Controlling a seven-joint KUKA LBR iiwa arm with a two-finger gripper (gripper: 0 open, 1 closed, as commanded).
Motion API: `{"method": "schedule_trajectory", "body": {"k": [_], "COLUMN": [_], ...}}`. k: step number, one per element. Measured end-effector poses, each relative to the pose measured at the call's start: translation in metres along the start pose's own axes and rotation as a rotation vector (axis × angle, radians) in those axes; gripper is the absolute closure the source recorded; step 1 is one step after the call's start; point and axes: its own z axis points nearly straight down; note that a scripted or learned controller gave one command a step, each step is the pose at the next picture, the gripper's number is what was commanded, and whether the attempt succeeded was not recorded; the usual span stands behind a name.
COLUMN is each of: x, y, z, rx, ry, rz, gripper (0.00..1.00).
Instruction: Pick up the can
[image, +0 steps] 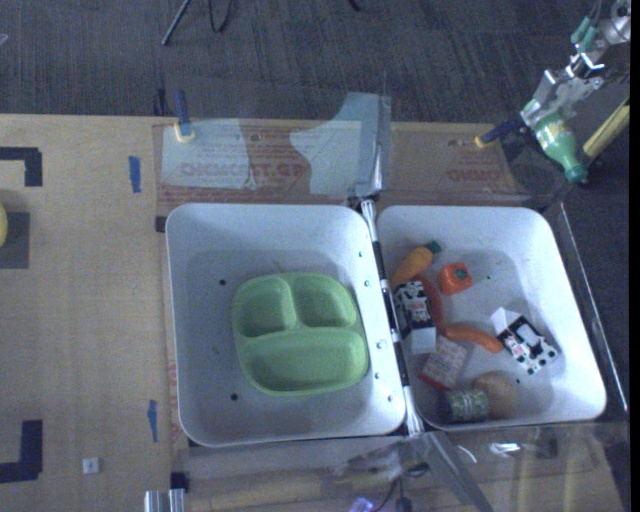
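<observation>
The can (467, 404) lies on its side near the front of the right bin (575, 300), touching a potato (499, 391). The gripper (572, 72) hovers at top right; its grip state is unclear.

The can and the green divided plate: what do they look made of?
The can, lying on its side in the right bin, looks like metal under a greenish printed label, though blur leaves this open. The green divided plate looks like moulded plastic: uniform matte colour, soft rounded compartment edges.

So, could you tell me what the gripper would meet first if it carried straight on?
Probably the bench behind the right bin, well short of the can; depth is unclear.
</observation>
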Motion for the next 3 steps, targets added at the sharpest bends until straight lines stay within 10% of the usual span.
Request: {"method": "schedule_trajectory", "body": {"k": [2, 3], "x": [0.131, 0.136], "y": [-0.077, -0.116], "z": [0.002, 0.151], "rx": [0.010, 0.008], "ry": [0.001, 0.001], "rz": [0.881, 1.007], "gripper": [1.00, 1.00]}}
